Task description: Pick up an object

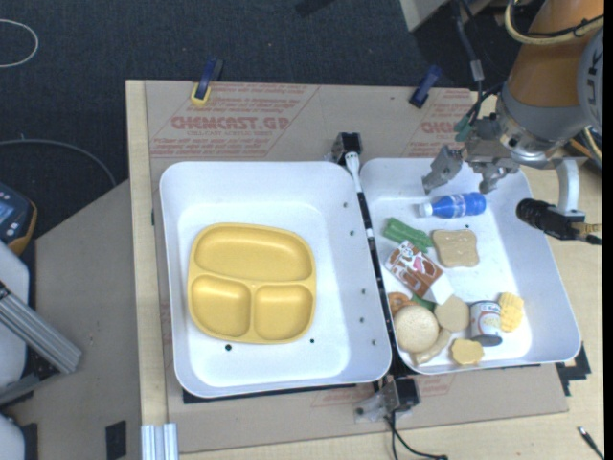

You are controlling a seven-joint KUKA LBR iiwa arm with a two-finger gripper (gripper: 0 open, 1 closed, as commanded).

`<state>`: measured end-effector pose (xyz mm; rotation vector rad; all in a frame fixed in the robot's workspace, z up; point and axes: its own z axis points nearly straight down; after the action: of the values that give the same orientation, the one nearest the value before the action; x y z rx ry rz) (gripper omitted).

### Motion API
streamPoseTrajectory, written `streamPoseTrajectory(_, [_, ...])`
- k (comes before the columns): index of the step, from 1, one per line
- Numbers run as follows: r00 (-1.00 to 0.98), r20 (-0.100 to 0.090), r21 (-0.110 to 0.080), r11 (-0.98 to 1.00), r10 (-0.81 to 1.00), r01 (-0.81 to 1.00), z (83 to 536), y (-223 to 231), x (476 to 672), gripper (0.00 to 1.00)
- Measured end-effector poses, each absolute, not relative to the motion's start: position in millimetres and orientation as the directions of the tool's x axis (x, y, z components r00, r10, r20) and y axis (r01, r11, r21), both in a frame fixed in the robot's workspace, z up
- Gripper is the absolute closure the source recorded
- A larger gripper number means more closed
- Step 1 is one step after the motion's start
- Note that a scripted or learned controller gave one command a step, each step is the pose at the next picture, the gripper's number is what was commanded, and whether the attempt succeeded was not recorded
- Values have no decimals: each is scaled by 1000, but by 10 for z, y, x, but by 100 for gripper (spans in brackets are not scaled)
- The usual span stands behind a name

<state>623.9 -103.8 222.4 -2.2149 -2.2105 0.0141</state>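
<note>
Hovering over the far end of the right shallow white bin (pixel 546 286), my grey two-finger gripper (pixel 471 167) hangs with its fingers spread apart and nothing between them. Just below it, near but apart from the fingertips, I see the small clear plastic bottle with a blue cap and blue label (pixel 453 206), lying on its side across the bin floor; I can't read the label from here. Nearer me in that bin sit a green oblong piece (pixel 406 231), a tan slice of toy bread (pixel 455 248), a red-and-white printed packet (pixel 415 267), a round beige bun (pixel 417 327), a small tin can (pixel 486 318) and some yellow bits (pixel 510 310). The left white bin (pixel 182 257) holds a yellow three-compartment plastic tray (pixel 253 282). On the brown board (pixel 287 123) under both bins I read "CHEMCAST" in red print.
</note>
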Motion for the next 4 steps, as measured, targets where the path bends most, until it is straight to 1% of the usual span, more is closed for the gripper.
streamPoseTrajectory(1, [0, 1, -1, 0, 1000, 1000, 2302, -1038, 6265, 0])
streamPoseTrajectory(2, [1, 2, -8, -1, 1000, 1000, 1721, -953, 6205, 0])
streamPoseTrajectory(3, [1, 1, -8, -1, 1000, 1000, 1194, -1051, 6202, 0])
streamPoseTrajectory(4, [0, 4, 3, 0, 1000, 1000, 884, -1038, 6230, 0])
